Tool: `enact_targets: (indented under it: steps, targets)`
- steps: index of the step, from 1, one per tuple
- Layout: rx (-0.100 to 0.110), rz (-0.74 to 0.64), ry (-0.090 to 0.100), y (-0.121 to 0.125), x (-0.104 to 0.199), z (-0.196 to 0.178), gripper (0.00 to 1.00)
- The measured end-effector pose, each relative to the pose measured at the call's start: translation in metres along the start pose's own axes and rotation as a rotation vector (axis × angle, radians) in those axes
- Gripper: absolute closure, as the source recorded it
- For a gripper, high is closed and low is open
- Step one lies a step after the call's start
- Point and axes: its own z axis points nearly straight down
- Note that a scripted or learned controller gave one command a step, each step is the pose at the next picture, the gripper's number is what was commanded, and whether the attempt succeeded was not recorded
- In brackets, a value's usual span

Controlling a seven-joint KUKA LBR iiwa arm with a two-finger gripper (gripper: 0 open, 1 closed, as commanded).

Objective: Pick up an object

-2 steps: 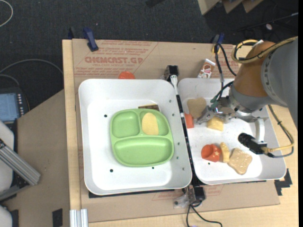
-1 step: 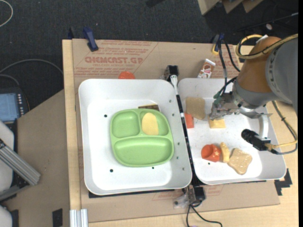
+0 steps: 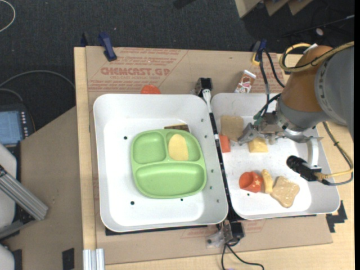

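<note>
My gripper [image 3: 257, 135] hangs low over the upper middle of the right bin [image 3: 320, 204], open, with its grey fingers [image 3: 244, 136] spread apart. Just below them, touching or nearly so, lies a yellow cheese wedge [image 3: 259, 146]; it is not lifted. Other loose pieces in this bin are a tan square slice [image 3: 230, 124], a small orange piece [image 3: 225, 144], a red tomato-like piece [image 3: 250, 181], a small yellow piece [image 3: 266, 182] and a slice of toast [image 3: 285, 192].
The left bin [image 3: 112, 151] holds a green divided plate [image 3: 167, 176] with a yellow piece [image 3: 178, 147] in its upper right compartment and a brown item [image 3: 175, 128] behind it. A small carton [image 3: 245, 82] lies on the bench behind the bins. The arm's black cable plug [image 3: 299, 166] hangs over the right bin.
</note>
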Motion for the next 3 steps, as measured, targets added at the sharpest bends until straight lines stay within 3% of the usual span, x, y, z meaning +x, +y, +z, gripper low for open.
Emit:
enact_targets:
  steps: [1, 2, 3]
  targets:
    - [0.013, 0.003, 0.004, -0.012, -0.004, 0.014, 0.00]
    - [-0.004, 0.000, 0.002, -0.006, -0.004, -0.003, 1.00]
    - [0.003, 0.001, 0.002, -0.009, -0.004, 0.000, 0.00]
